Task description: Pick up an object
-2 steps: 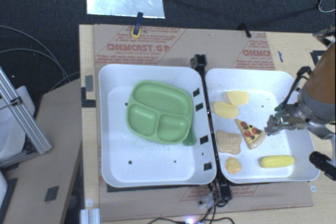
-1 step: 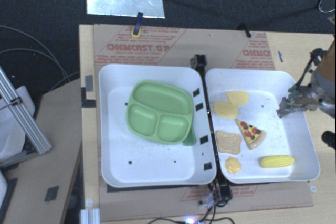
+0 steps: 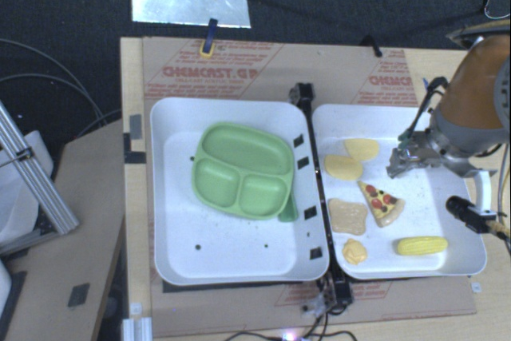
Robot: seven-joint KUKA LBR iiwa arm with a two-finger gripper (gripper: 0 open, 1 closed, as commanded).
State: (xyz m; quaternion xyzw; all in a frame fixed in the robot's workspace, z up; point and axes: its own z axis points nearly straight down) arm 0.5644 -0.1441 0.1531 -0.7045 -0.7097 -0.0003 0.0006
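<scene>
Over the right bin (image 3: 459, 266), at its 2 o'clock part, hangs the hand (image 3: 402, 164), grey, carried in from 3 o'clock by the arm (image 3: 479, 104) with its orange band. Too small and too dark to tell whether spread or pressed together; nothing seen pinched in it. Nearest food: the pizza slice (image 3: 381, 202), just beside the hand at roughly 7 o'clock from it, long axis slanting from 10 toward 4 o'clock, narrow tip at the upper left, crust at the lower right. Next nearest, toward 9 o'clock from the hand: two pale yellow rounds, chip (image 3: 362, 148) above and second chip (image 3: 343, 168) below, touching or overlapping. Farther off: toast (image 3: 348, 216) at 7 to 8 o'clock beyond the pizza, a small yellow piece (image 3: 354, 251) at the bin's 7 o'clock, and corn (image 3: 421, 246) almost straight down at 6 o'clock, lying with its long axis along 3 to 9. Well apart, in the left bin (image 3: 172, 196): a green tray (image 3: 242, 170), out of the running from this side. Judged from this: a short shift toward 7 o'clock and a descent likely suffices for the pizza, with the grip best set across its slanting axis; flat and thin, so probably hard to catch at the edge.
</scene>
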